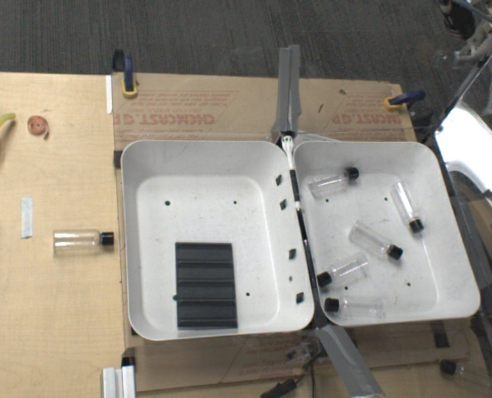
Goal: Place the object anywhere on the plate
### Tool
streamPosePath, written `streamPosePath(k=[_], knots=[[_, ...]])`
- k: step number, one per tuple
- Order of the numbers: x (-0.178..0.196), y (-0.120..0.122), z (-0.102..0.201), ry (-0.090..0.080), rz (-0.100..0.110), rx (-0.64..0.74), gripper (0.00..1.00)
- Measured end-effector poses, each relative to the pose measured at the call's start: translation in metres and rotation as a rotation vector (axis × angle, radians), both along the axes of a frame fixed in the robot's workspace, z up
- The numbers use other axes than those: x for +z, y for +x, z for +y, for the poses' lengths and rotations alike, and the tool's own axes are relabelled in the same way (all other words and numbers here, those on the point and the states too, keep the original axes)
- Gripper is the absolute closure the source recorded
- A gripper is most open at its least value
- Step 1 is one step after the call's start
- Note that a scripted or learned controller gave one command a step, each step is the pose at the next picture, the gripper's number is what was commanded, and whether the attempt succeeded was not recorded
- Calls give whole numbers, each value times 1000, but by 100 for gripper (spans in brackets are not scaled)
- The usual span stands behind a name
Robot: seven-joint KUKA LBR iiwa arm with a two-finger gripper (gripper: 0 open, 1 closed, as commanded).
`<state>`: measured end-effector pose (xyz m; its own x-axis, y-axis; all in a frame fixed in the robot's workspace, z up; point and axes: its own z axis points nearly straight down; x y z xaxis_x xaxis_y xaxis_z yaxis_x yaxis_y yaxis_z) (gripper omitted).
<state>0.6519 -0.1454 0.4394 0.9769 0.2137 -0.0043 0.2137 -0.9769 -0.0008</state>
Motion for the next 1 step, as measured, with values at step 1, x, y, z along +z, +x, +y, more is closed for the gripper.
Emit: streamPosePath(k=[1], knots=[[1, -49, -65, 1, 1, -2, 0]])
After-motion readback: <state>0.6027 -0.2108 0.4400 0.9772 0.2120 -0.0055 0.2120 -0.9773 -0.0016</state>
